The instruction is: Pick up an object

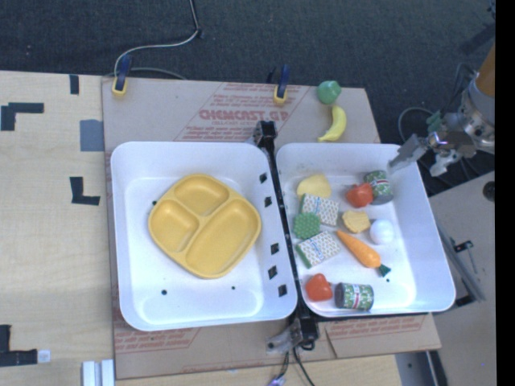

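The right bin holds several small toy foods. Among them are a yellow lemon, a red tomato, a green can, an orange carrot, a white egg, two checkered packets, a red pepper and a second can. My gripper hovers over the bin's far right corner, just right of the green can. Its fingers stand open with nothing between them.
The left bin carries a yellow divided plate. A banana and a green ball lie on the cardboard behind the right bin. Two clamps hold the cardboard's far edge.
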Robot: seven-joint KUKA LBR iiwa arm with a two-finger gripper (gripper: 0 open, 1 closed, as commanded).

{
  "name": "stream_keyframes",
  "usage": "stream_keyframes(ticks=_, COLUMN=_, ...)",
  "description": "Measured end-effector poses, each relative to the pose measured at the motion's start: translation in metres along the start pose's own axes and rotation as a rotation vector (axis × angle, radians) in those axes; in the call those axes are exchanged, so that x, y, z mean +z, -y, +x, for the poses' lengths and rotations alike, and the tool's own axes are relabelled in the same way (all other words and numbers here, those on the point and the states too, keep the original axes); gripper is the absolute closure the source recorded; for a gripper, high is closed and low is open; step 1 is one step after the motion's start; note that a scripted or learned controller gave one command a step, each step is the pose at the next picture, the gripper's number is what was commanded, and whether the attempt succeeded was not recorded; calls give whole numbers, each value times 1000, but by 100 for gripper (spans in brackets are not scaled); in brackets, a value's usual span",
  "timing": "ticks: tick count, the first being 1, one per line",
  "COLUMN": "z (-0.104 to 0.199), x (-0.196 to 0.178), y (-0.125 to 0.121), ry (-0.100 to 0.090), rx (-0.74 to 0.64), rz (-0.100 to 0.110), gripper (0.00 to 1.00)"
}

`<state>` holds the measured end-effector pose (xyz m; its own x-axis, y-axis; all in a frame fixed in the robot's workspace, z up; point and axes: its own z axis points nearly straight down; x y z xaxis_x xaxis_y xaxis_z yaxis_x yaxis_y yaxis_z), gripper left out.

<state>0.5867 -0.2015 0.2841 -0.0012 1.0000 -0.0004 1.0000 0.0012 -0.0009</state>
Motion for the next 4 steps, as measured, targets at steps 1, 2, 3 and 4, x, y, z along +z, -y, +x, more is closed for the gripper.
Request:
stream_keyframes(ticks=1, z=-22, x=183, y=67, ry=-2, rx=1, rz=3, gripper=0)
stream_keyframes(ticks=2, z=30, x=197, y=-48, ry=0, rx=-2, rz=-7, gripper=0)
stream_keyframes(ticks=3, z=30, x=188, y=-47, ry=1, rx=-3, rz=-2, gripper=100)
stream_keyframes(ticks=4, z=30, x=188, y=-47, ry=2, rx=-3, rz=-1, gripper=0)
